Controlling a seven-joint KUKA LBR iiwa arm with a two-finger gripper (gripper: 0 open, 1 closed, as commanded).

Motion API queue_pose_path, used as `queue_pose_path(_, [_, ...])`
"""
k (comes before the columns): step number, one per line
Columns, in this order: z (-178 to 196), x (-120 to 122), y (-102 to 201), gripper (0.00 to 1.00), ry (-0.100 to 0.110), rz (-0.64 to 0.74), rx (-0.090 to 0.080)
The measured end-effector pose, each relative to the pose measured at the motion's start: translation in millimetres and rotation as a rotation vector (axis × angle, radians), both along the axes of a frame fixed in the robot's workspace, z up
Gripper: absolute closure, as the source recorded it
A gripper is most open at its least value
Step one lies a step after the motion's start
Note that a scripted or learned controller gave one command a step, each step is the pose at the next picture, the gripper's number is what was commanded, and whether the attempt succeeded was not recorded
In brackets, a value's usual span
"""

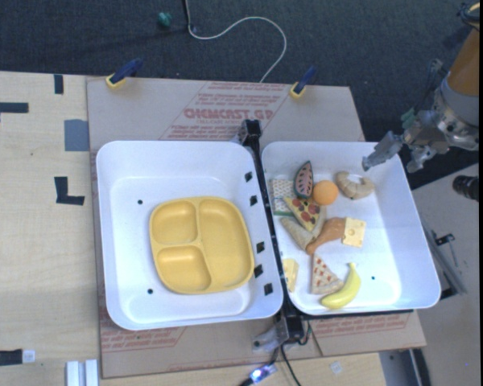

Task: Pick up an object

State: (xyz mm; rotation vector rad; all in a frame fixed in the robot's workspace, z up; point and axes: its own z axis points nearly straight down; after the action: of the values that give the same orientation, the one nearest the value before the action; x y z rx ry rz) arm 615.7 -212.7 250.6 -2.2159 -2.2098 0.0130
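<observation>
Two shallow white plastic bins sit side by side on a brown cardboard sheet over the pale wood tabletop (32,240).

Left bin (121,175): holds one yellow divided plate (201,244), smooth, with rounded corners and three compartments.

Right bin (402,248): a cluster of toy foods, mostly toward its left and middle.
- watermelon slice (304,178), upright wedge, red face with a dark rind, near the bin's upper left
- orange (325,192), small smooth sphere, just right of the watermelon
- mushroom-shaped tan piece (354,186), lumpy, near the upper rim
- pizza slice (304,212), triangular, speckled toppings
- drumstick (326,233), brown, tapered
- cheese block (353,232), pale yellow with holes, touching the drumstick's right side
- second triangular wedge (324,276), lower middle
- banana (343,289), curved, glossy yellow, near the front rim

The gripper (394,149) hangs over the right bin's upper right corner, just right of the mushroom piece and apart from it. Jaws: two grey fingers stand spread apart, nothing between them. Grey arm with an orange band reaches in from the right.
</observation>
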Motion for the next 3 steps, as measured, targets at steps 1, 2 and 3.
queue_pose_path(1, [9,2,1,0.00,-0.013,0.004,-0.003])
queue_pose_path(2, [-35,-1,-1,0.00,-0.009,0.004,-0.003])
queue_pose_path(3, [-100,0,2,0.00,-0.008,0.005,-0.003])
